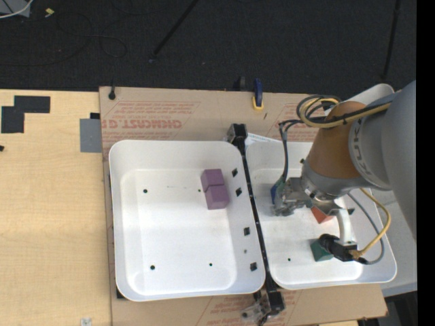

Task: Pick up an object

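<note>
1. A red object point(321, 215) lay in the right bin point(380, 275), partly hidden under the wrist, just beside the gripper point(284, 204).
2. The gripper was low over that bin; its state could not be determined.
3. A green block point(319, 251) lay nearby; a purple block point(215, 188) sat apart in the left bin point(129, 277).

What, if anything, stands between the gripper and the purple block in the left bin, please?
The gripper hangs over the right bin, while the purple block lies in the left bin. Between them run the two bins' adjoining walls with black clips; no loose object lies on that line.
</note>
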Tool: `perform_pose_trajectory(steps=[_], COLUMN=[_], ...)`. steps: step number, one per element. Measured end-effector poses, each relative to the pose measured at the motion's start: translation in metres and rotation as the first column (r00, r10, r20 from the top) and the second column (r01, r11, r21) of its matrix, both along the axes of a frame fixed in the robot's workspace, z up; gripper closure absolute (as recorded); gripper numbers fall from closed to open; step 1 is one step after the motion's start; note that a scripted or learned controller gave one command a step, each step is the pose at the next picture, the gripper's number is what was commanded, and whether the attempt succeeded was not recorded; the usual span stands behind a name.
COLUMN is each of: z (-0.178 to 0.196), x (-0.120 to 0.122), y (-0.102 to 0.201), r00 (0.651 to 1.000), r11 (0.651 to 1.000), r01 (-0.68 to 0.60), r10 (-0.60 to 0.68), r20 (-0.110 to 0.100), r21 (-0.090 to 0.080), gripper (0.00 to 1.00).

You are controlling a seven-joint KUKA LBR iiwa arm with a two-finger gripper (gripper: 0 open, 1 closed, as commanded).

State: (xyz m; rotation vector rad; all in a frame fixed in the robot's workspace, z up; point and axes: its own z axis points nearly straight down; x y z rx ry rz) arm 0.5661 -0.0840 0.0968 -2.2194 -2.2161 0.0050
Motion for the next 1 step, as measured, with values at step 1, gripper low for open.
perform_pose_trajectory(steps=[1], z=[0.0973], x=[0.0571], y=[0.0520], r00=[1.000], r11=[1.000], r01=[-0.008], r10=[0.008], r20=[0.017], r21=[0.000], gripper=[1.00])
